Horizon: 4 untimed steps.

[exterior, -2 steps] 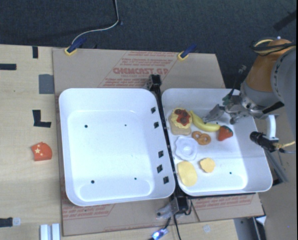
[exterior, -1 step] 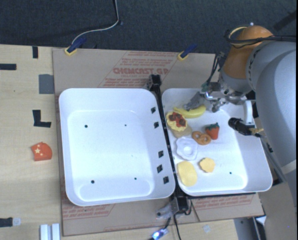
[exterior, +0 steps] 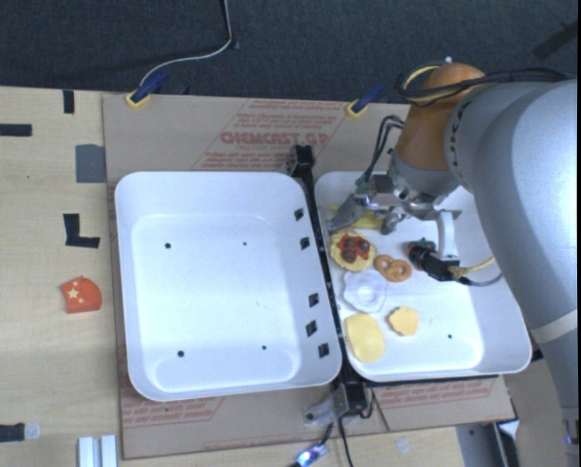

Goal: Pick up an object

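Right of centre: arm [exterior: 504, 163] reaches into right bin [exterior: 485, 353], gripper [exterior: 382, 212] low over bin's upper left corner, likely lining up a grab. Whether it's open or closed: cannot tell. Nothing seen held. Toy foods cluster along bin's left side, just below gripper: pizza [exterior: 352, 250], pretzel [exterior: 392, 269], egg [exterior: 364, 293], two yellow pieces [exterior: 365, 338]. Left bin [exterior: 212, 280] bare. Orange piece [exterior: 82, 295] on bench, far left, out of reach.

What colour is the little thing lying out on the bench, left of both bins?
Orange-red with pale flecks: the small object, best seen in the camera view.
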{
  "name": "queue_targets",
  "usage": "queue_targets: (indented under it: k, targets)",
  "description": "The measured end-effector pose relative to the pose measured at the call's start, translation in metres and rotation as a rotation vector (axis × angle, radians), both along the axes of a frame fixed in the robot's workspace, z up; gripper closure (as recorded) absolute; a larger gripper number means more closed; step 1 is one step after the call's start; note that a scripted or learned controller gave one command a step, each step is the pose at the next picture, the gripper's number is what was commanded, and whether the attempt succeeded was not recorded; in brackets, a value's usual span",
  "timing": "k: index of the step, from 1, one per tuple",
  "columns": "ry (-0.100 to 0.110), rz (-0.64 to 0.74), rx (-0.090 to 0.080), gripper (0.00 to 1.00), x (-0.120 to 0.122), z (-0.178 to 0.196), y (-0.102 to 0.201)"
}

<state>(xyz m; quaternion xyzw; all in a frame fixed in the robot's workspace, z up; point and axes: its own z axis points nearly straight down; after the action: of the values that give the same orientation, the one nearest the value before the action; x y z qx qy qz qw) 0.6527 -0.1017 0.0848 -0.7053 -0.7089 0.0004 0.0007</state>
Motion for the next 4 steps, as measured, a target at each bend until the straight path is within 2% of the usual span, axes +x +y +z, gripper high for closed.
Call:
queue_targets:
  k: [1,2,3,4]
  targets:
    - [0.000,-0.001,-0.001,1.00,0.000,0.010,-0.003]
    - [-0.018,-0.004,-0.005,1.00,0.006,0.319,-0.034]
    - [0.006,-0.001,0.001,1.00,0.015,0.175,0.020]
    - [0.006,0.003,0.001,1.00,0.014,0.094,0.116]
